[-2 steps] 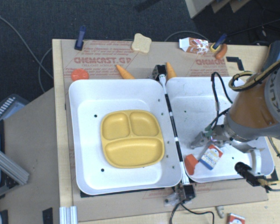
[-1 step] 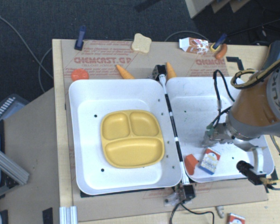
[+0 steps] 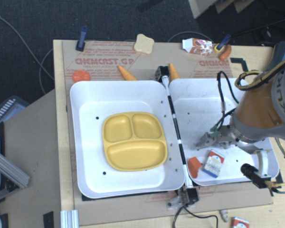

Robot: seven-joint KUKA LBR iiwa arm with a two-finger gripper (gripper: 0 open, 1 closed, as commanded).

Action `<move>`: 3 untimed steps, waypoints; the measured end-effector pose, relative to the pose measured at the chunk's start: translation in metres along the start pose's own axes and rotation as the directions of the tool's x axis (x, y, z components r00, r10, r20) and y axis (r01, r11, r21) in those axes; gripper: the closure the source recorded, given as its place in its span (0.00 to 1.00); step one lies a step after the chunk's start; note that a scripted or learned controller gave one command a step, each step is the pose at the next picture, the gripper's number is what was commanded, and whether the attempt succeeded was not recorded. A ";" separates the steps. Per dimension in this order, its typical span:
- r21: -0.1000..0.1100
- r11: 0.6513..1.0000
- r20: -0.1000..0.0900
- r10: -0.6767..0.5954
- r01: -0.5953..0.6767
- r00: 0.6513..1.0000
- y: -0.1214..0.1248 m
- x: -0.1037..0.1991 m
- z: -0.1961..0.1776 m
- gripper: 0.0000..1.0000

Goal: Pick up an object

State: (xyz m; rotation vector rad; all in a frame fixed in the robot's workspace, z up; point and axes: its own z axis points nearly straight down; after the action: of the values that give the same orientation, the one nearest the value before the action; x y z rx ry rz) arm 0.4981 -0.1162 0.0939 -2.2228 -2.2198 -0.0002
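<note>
Two bins are seen: the left bin (image 3: 85, 141) is occupied by a yellow tray (image 3: 133, 141); in the right bin (image 3: 199, 94), lower right, a carton (image 3: 213, 165) and orange block (image 3: 194, 166) are placed. The gripper (image 3: 210, 139) is positioned just above the carton; whether it is open cannot be told.

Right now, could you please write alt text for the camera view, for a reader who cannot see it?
A grey robot arm's two-finger gripper hangs low in the right white bin, just above a small white-and-blue carton and an orange block. The left white bin holds a yellow three-compartment plastic plate.
</note>
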 end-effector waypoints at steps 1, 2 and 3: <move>-0.004 1.000 0.002 -0.001 0.001 1.000 0.116 -0.074 -0.083 0.00; 0.010 1.000 -0.018 -0.006 0.006 1.000 0.169 -0.099 0.011 0.00; 0.000 1.000 -0.001 -0.004 0.004 1.000 0.169 -0.036 -0.013 0.00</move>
State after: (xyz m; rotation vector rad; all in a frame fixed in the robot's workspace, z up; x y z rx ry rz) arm 0.6671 -0.1522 0.1067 -2.2181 -2.2235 -0.0014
